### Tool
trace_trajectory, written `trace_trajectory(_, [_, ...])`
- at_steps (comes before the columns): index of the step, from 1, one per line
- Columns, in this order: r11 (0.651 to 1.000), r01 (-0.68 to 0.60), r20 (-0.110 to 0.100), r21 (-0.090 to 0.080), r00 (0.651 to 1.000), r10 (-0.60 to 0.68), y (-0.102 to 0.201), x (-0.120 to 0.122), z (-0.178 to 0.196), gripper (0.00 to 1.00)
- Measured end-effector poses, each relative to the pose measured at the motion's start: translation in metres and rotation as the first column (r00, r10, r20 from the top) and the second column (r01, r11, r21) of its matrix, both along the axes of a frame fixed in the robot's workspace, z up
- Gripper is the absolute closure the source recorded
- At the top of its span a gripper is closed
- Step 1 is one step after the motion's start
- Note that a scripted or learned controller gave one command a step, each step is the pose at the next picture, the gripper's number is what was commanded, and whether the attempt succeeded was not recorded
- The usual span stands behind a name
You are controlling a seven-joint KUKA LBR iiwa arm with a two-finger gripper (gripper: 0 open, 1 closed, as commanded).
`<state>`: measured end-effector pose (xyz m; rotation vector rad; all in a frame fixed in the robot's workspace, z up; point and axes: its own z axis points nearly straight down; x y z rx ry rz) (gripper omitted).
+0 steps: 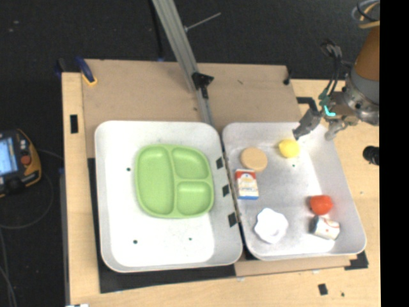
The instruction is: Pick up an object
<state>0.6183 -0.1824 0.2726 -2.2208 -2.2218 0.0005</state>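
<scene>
As fingers splay, gripper overhangs right bin

One camera looks down from high above the bench at a slant, left bin and right bin mid-frame, arm at upper right.

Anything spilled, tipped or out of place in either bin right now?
Nothing stands out. The green tray lies flat in the left bin; the yellow ball, tan disc and small carton lie unstacked in the right bin. The gripper hovers open near the ball.
</scene>
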Motion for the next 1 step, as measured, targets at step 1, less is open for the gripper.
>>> trace_trajectory(1, [1.000,0.000,0.003,-0.001,1.000,0.000,0.0000,0.0006,0.0013,0.00])
